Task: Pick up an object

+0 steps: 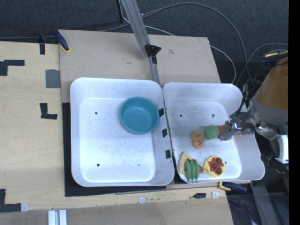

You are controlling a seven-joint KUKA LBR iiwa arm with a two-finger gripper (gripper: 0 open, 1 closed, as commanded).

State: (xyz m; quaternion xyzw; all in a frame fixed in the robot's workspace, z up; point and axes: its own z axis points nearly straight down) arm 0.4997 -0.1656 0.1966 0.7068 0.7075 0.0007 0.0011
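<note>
My fingers sit low in the right bin, just beside the green ball; I cannot tell whether they are open or closed. A pretzel lies near the ball, with a green toy and a small pizza along the front wall. A blue bowl rests in the left bin

Blue bowl, green ball, orange pretzel, white speckled bins
</note>
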